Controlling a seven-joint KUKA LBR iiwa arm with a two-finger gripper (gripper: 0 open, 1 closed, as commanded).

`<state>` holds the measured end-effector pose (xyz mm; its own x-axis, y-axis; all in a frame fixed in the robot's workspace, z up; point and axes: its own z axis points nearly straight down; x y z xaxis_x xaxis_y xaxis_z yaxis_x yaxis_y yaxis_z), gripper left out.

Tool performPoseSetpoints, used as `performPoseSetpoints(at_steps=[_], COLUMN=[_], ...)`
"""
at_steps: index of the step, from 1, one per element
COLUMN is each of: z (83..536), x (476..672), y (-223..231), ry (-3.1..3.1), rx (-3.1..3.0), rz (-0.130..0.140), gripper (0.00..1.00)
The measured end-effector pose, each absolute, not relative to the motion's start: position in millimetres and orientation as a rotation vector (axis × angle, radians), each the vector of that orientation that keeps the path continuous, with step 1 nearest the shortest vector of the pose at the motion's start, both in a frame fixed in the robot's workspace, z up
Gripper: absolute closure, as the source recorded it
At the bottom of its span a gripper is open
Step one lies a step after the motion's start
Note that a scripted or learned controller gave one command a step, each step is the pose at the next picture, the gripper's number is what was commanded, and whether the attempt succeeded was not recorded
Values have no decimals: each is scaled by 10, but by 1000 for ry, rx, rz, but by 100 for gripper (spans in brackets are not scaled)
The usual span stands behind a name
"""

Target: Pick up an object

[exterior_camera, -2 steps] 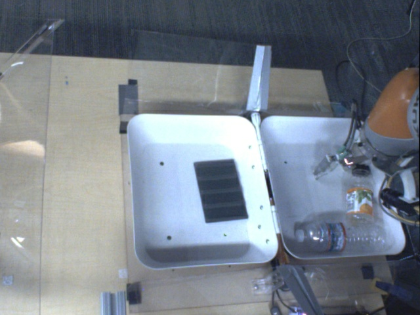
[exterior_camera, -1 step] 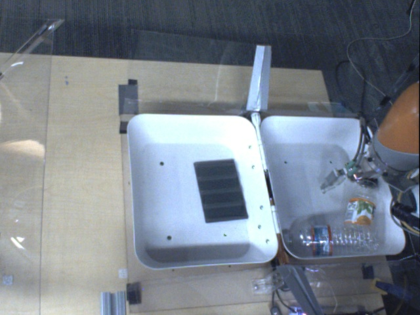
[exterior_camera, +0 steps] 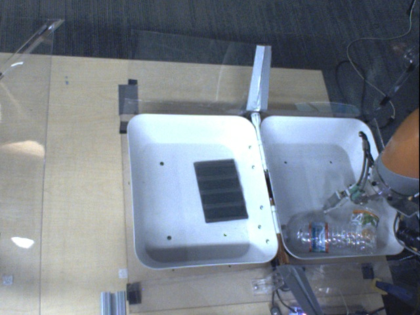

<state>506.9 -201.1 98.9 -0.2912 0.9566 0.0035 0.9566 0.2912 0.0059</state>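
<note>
A: Clear plastic bottle (exterior_camera: 336, 236) lies on its side along the near wall of the right bin (exterior_camera: 295, 143), at about 6 o'clock in that bin. Blue label patch toward its left end, a yellow-orange scrap at its right end.

B: Gripper position?

A: Gripper (exterior_camera: 348, 195) sits at about 4 o'clock in the same bin, below the orange band (exterior_camera: 401, 155) of the arm (exterior_camera: 394, 182). The bottle lies just beside it, toward 6 o'clock from the tips. Contact not confirmed; too small to resolve.

B: Fingers open or closed?

A: I can't tell from this view. Nothing is visibly between them, so no grasp recorded.

B: Left bin (exterior_camera: 151, 176)?

A: A dark ribbed rectangular pad (exterior_camera: 220, 190) lies flat near its centre, long axis running roughly 11 to 5 o'clock, well apart from the gripper.

B: Surroundings?

A: Light wood bench (exterior_camera: 65, 209); a grey bar (exterior_camera: 260, 77) stands at 12 o'clock above the seam between the bins.
</note>
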Motion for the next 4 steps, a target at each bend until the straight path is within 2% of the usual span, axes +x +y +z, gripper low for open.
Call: performPoseSetpoints(at_steps=[1,2,3,4], z=[893,1069,1181,1761], x=[5105,5197,5216,5706], y=[-1992,-2040,-2040,-1385], ry=[2541,2570,2563,2460], rx=[1846,1803,1802,1945], rz=[18,7,11,6], gripper=[0,0,100,100])
